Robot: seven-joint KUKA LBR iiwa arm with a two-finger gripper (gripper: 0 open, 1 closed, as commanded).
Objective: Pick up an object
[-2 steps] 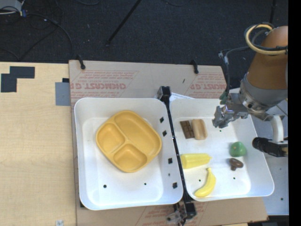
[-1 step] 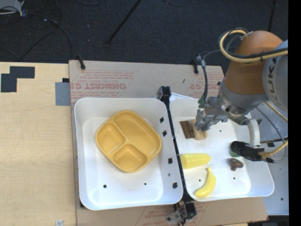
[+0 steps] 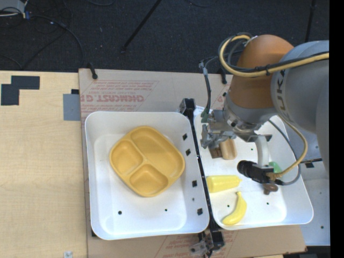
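the grey arm's two-finger gripper (image 3: 217, 144) hangs low over the far part of the right-hand shallow white bin (image 3: 293, 214), seemingly lined up on a small tan wooden block (image 3: 228, 149) touching or just beside it. whether the pincer is open or closed on it, i cannot tell. nearer lie a pale yellow wedge (image 3: 222, 183) and a curved yellow plastic banana (image 3: 237, 209). the left bin (image 3: 102, 214) holds a yellow divided tray (image 3: 146, 160).
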